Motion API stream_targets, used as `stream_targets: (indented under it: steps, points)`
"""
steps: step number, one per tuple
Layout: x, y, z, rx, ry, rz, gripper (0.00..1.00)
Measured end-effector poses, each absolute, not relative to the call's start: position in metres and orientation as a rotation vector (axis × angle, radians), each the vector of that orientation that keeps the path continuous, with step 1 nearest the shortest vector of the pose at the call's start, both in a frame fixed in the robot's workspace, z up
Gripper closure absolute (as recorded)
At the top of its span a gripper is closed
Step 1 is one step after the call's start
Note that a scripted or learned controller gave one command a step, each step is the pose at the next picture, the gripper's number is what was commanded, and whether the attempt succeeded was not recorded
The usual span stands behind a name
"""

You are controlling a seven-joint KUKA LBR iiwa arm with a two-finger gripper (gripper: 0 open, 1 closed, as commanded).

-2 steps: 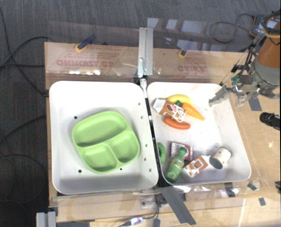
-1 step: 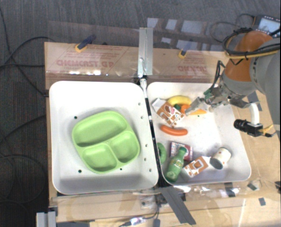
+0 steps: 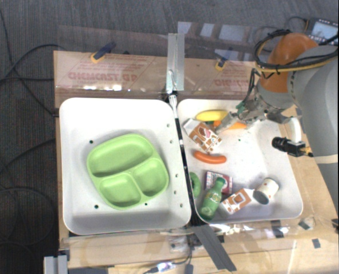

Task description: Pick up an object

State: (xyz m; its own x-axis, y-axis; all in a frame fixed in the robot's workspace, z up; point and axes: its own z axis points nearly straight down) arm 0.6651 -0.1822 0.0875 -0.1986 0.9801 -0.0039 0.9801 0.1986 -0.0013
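While the arm (image 3: 306, 90) reaches in from the right, I see its gripper (image 3: 236, 119) low over the far part of the right bin (image 3: 283, 170), just beside the yellow banana (image 3: 210, 116) and a small orange piece (image 3: 238, 126). From this slanted view I cannot tell how it is set, and nothing is visibly held, so I count nothing as picked. I judge the step as the approach to a grasp, with the lift not yet done. Nearer to me lie a small carton (image 3: 204, 137), a sausage (image 3: 210, 158), a green bottle (image 3: 213, 196), a second carton (image 3: 236, 201) and a white cup (image 3: 266, 189). The left bin (image 3: 78, 119) bears a green divided plate (image 3: 128, 169). Next, I think the gripper must centre over one object, probably the banana or the orange piece, close on it, and rise straight so the carton touching the banana is not dragged.
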Motion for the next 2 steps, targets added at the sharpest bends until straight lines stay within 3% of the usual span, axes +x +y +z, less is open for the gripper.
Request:
stream_targets:
  steps: [1,2]
  points:
    - [0.662,-0.183,0.093,1.989,2.44,-0.023,1.0]
    - [0.669,-0.151,0.202,1.888,2.508,-0.005,1.0]
